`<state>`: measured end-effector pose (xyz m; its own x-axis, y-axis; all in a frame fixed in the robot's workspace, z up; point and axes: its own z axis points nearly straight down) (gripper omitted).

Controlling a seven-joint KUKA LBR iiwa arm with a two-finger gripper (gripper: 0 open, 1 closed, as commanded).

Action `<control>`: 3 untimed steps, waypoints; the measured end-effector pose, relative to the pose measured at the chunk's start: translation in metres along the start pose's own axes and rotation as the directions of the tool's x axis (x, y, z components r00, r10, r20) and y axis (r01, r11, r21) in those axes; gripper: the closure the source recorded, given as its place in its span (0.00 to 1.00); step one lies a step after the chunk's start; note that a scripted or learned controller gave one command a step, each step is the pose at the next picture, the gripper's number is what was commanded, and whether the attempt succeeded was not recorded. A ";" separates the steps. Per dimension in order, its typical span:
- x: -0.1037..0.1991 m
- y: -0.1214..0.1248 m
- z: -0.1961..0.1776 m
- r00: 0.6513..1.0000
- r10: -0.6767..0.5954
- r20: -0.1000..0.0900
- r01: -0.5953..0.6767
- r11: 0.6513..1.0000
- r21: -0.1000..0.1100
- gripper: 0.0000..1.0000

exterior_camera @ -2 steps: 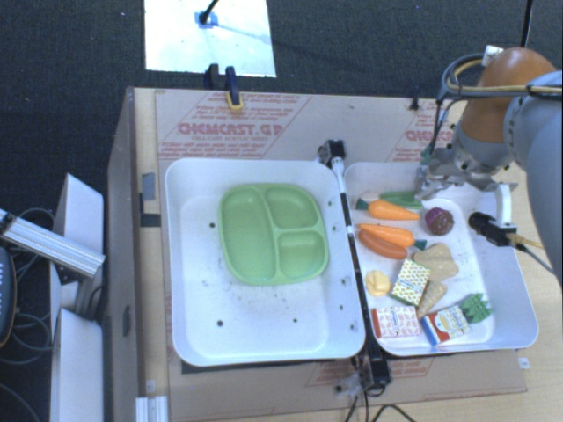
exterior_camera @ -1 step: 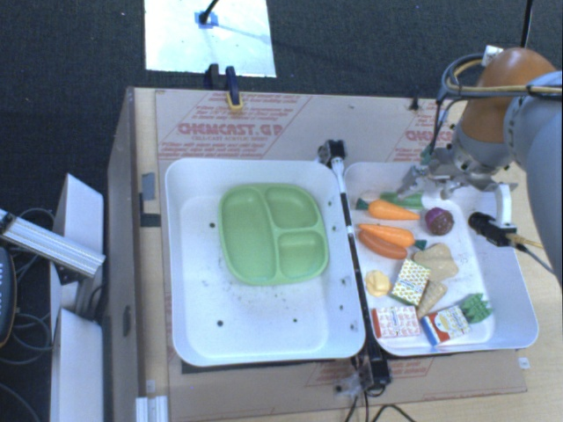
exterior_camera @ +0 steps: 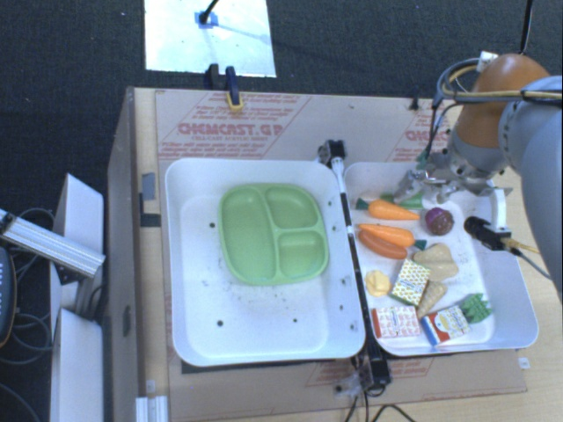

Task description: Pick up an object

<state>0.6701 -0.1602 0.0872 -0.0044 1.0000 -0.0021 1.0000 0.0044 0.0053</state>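
Approach step: gripper [exterior_camera: 433,181], finger state not discernible and nothing seen held, hung over right bin [exterior_camera: 519,310] back edge, just above upper carrot [exterior_camera: 393,209] and beside purple fruit [exterior_camera: 439,221]; next move judged a descent onto one.

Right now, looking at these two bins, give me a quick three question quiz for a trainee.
1. True or false: the green divided plate lies in the right bin.
2. Which sits nearest the gripper? A) the upper carrot B) the yellow patterned box C) the red and white carton
3. Fill in: the dark purple round piece lies to the ____ of the upper carrot in the camera view.

Key: 1 false, it lies in the left bin. 2 A. 3 right.
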 end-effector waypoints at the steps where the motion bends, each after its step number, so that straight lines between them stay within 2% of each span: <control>1: 0.000 0.002 -0.012 1.000 -0.002 0.001 0.002 1.000 -0.005 1.00; 2: 0.000 0.001 -0.012 1.000 -0.002 0.001 0.002 1.000 -0.004 0.00; 3: 0.001 0.000 0.000 1.000 0.000 0.000 0.000 1.000 0.000 0.00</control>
<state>0.6701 -0.1592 0.0873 -0.0043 1.0000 -0.0020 1.0000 0.0043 0.0052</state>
